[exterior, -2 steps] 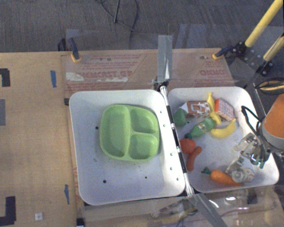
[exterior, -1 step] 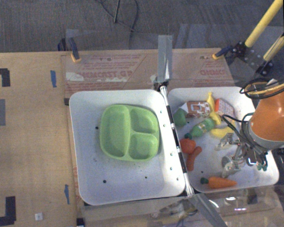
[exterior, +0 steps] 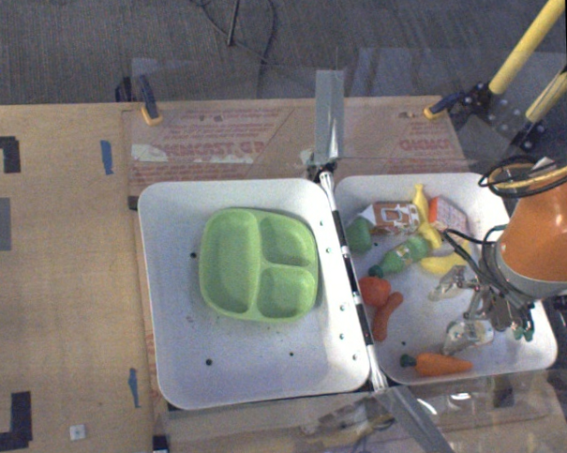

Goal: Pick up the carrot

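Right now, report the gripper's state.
Gripper: open, holding nothing, poised above the carrot in the right bin.

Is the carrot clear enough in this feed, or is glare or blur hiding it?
Camera view: the carrot reads sharp enough, orange against the right bin; no glare on it; the end effector beside it is softer, its metal parts blending into the white floor.

2 white bins (exterior: 177, 366), 1 green plate (exterior: 259, 264), 1 carrot (exterior: 440, 362), 1 banana (exterior: 432, 235).
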`<state>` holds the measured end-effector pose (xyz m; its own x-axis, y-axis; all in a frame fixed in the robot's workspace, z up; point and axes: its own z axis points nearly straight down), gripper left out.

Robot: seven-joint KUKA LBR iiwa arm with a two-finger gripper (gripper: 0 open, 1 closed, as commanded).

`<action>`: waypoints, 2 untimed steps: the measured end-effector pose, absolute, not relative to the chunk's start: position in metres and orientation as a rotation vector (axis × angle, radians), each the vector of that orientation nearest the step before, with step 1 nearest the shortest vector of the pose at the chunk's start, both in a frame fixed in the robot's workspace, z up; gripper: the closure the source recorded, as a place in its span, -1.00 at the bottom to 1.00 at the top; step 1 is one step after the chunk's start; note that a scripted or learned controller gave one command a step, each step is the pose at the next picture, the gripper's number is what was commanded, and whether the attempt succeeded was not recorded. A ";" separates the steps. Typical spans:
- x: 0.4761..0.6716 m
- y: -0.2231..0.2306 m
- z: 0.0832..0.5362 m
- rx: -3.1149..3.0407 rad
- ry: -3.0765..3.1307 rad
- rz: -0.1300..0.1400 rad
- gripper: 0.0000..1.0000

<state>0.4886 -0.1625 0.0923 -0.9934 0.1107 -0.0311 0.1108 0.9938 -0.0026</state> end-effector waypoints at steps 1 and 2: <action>0.532 -0.210 0.089 0.452 3.094 0.000 -1.00; 0.562 -0.088 0.090 0.194 3.120 0.005 -1.00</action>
<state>0.5618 -0.0880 0.0903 -0.9921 0.1242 -0.0155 0.1242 0.9923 0.0043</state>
